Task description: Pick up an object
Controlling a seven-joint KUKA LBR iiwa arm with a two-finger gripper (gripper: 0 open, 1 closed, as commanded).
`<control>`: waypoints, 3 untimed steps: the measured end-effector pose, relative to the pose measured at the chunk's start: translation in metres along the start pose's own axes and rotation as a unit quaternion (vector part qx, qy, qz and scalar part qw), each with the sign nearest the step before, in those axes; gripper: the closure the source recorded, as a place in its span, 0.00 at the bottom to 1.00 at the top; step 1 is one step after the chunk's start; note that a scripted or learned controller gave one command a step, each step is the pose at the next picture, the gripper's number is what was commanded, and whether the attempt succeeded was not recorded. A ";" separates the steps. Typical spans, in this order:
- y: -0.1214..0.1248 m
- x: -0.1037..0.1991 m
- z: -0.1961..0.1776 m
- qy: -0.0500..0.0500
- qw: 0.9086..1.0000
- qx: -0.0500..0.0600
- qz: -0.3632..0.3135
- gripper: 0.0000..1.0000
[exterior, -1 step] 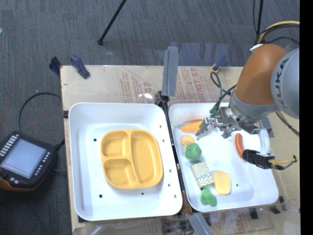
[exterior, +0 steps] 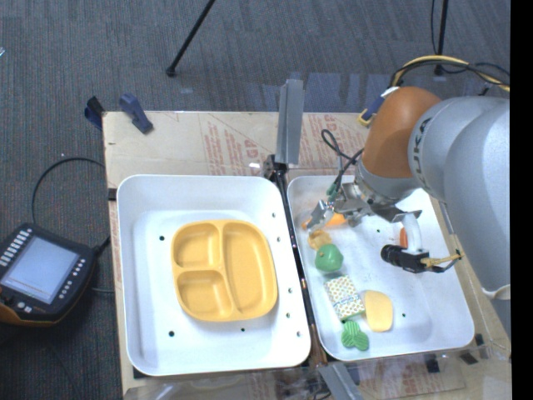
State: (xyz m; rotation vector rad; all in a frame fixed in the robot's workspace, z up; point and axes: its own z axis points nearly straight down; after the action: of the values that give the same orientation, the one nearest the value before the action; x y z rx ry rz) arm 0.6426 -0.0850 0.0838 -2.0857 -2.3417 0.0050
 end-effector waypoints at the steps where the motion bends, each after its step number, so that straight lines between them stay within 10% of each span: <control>1: 0.002 -0.001 -0.013 0.000 1.000 -0.002 0.001 1.00; 2: 0.001 -0.001 -0.013 0.000 1.000 -0.002 0.002 0.00; 3: -0.115 0.011 -0.001 0.000 1.000 0.001 -0.012 0.00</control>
State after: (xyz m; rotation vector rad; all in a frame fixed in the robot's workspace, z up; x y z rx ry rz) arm 0.5267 -0.0877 0.0852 -2.0572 -2.3643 0.0067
